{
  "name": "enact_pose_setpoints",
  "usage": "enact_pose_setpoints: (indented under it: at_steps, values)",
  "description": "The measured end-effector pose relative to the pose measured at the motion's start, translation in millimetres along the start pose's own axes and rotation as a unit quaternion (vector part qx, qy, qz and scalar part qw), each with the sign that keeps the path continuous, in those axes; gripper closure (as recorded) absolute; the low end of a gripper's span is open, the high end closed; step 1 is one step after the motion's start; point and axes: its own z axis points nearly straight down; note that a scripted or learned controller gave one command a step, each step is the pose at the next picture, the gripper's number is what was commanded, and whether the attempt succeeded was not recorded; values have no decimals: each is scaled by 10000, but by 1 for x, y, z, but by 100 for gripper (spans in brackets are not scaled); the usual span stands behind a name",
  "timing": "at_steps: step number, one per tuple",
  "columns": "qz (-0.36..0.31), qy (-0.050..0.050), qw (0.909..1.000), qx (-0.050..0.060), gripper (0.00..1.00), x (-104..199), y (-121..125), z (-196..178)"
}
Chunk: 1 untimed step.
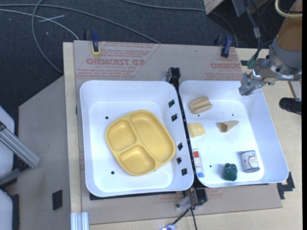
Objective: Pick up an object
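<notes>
No object is chosen yet; the nearest, a tan bread-roll-shaped toy, lies at eleven o'clock in the right white plastic bin, above a pale yellow cheese-like block and a tan cone. The hand hovers at one o'clock over the rim, holding nothing; how far open, I cannot tell. Best descend squarely over the soft-looking roll, straddling its narrow width; the small printed can looks slippery.

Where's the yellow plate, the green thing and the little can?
yellow plate (139,142), camera view, on the ridge where its three sections meet.
green thing (230,171), camera view, middle of its body.
little can (249,161), camera view, on its side label.
</notes>
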Motion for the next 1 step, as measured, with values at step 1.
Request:
enact_pose_setpoints:
  at_steps: [1]
  values:
    - [-26,21,10000,27,100,58,0,1]
